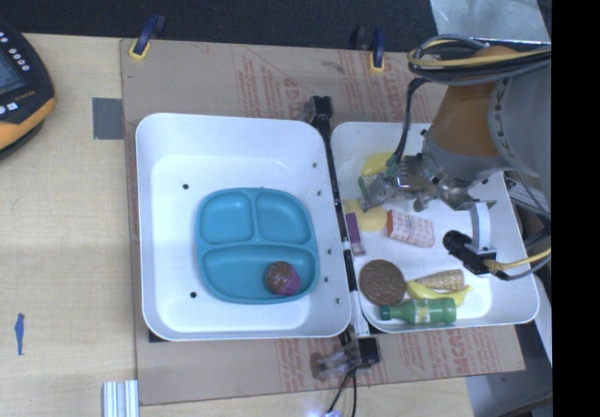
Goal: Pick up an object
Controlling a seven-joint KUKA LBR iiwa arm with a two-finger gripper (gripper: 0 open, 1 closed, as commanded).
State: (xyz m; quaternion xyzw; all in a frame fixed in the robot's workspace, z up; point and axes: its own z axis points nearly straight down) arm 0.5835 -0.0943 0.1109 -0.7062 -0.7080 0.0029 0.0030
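Several objects crowd the right bin (521,235), and the claw (375,188), its opening impossible to judge here, hangs low at the bin's upper-left, just over a yellow item (377,164) with the red-and-white cylinder (411,229) just to its lower right.

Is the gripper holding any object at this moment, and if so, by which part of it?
It cannot be told. The two-finger gripper is low in the right white bin, next to a yellow object, but no object shows clearly between its fingers.
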